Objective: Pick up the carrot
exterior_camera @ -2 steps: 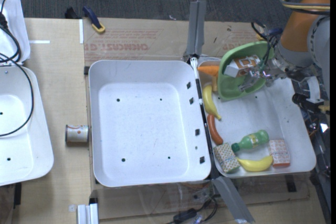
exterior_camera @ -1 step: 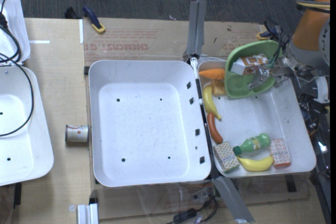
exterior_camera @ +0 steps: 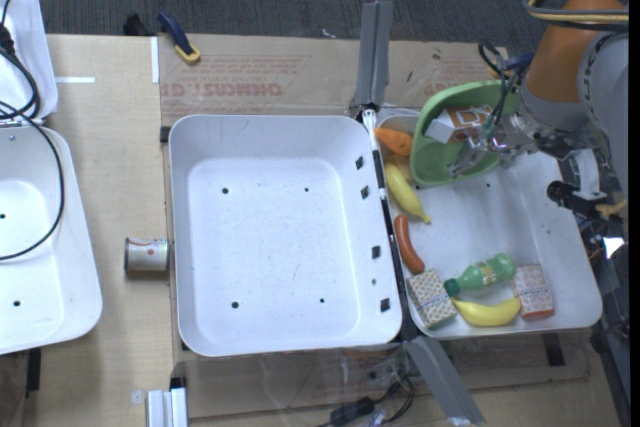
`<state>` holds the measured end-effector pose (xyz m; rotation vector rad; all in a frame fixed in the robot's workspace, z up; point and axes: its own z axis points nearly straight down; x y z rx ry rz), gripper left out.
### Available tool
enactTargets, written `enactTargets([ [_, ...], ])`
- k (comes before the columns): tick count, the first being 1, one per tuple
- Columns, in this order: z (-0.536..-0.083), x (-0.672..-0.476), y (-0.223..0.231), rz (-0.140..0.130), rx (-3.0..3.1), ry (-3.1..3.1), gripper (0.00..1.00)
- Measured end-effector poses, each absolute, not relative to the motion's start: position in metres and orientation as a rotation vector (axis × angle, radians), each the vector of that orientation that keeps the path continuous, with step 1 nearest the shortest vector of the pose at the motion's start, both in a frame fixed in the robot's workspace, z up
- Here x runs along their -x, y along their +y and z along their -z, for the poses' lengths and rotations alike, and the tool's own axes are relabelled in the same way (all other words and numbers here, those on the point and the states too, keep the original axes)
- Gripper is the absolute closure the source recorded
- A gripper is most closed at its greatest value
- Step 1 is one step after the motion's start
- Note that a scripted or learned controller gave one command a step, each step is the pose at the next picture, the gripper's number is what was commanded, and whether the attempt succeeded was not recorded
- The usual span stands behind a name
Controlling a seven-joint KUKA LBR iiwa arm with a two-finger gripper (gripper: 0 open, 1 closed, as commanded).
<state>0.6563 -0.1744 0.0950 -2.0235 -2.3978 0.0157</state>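
Observation:
The carrot (exterior_camera: 393,142) is a short orange piece lying at the back left corner of the right bin (exterior_camera: 560,245), against the divider wall. A tilted green bowl (exterior_camera: 440,160) sits just right of it, with a brown and white box (exterior_camera: 458,124) inside. My gripper (exterior_camera: 482,149) hangs over the bowl's right side, about a bowl's width to the right of the carrot. The grey arm with its orange band (exterior_camera: 575,55) reaches in from the right behind it.
The right bin also holds a yellow banana (exterior_camera: 405,193), a red sausage (exterior_camera: 409,245), a checkered box (exterior_camera: 432,298), a green bottle (exterior_camera: 482,273), a second banana (exterior_camera: 488,312) and a red box (exterior_camera: 533,290). The left bin (exterior_camera: 185,215) adjoins it. A small can (exterior_camera: 148,255) lies on the bench.

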Motion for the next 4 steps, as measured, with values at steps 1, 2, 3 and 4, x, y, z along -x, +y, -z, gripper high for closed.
enactTargets([
  [1, -0.102, -0.654, -0.176, -0.026, 2.02, -2.395, 1.0],
  [2, -0.221, -0.658, -0.134, -0.01, 2.359, -2.07, 1.0],
  [3, -0.223, -0.659, -0.134, -0.005, 2.361, -2.072, 0.0],
  [4, -0.106, -0.655, -0.116, 0.001, 1.936, -2.479, 0.0],
])
